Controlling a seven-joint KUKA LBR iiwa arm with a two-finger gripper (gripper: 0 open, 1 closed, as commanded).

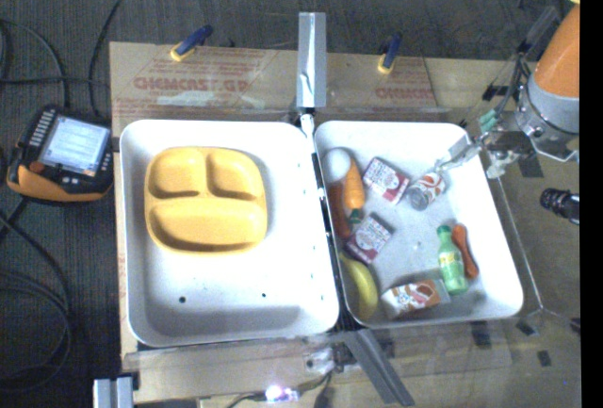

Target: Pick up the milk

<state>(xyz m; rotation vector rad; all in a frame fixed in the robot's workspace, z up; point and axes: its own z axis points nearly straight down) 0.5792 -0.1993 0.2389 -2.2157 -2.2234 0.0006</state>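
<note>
The milk, a small carton lying on its side, sits at the bottom of the right bin, lowest in the frame, with a banana just to its left and a green bottle just above its right end. Two more small cartons lie toward the bin's middle, beside a carrot. A can rests near the upper right. The gripper hangs at the upper right of this bin, just above the can; whether it is apart or together cannot be told. The left bin holds a yellow divided tray.
</note>
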